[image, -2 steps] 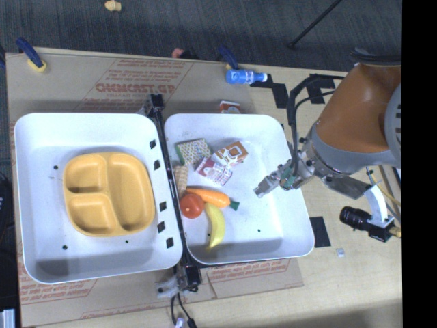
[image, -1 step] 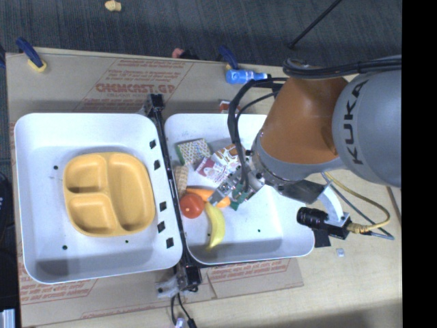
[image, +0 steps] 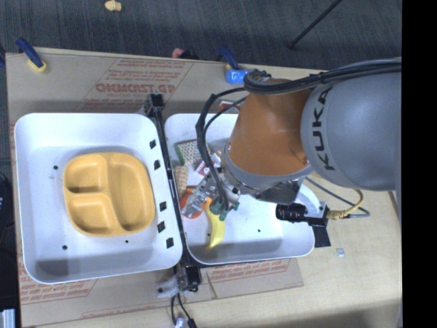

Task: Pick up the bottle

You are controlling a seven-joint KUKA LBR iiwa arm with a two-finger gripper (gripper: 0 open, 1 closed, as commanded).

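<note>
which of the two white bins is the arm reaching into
The right bin: the arm hangs over it, its claw low among the clutter near a yellow banana. The left bin just holds a yellow divided tray.

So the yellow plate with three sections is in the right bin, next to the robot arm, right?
Not quite. The yellow three-section plastic plate lies in the left white bin, as the camera view shows. The grey and orange robot arm reaches over the right white bin.
</note>
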